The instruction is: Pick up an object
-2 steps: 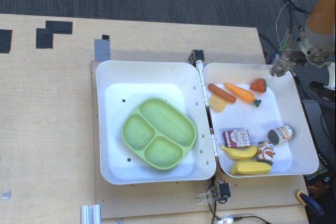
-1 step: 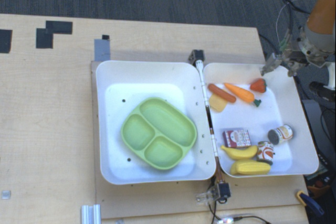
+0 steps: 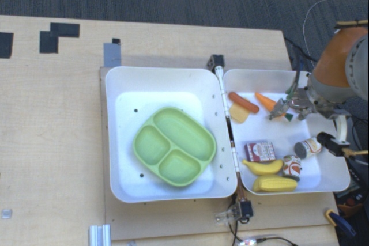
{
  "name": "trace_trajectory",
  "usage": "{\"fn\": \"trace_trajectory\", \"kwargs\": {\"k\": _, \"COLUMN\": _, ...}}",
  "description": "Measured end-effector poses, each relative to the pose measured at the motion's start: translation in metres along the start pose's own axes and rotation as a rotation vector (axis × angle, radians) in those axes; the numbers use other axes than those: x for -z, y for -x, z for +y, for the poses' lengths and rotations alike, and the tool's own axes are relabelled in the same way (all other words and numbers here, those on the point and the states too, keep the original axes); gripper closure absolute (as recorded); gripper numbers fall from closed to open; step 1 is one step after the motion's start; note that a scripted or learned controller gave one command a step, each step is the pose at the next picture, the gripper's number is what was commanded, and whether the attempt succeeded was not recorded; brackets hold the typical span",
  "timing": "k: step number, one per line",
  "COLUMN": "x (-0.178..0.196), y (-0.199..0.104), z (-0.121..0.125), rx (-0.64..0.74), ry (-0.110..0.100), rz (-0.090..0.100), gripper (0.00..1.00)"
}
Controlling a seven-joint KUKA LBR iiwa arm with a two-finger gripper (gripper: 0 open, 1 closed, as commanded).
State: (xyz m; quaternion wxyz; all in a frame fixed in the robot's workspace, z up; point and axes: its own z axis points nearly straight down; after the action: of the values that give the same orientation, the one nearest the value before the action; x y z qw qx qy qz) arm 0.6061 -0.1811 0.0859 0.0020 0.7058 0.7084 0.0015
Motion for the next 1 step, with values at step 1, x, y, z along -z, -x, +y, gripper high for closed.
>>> {"fn": "trace_trajectory", "kwargs": {"k": 1, "x": 0.0125, "y": 0.0001, "z": 0.0023, "rx": 0.003, "ry": 0.007, "rz": -0.002, "gripper": 1.00}}
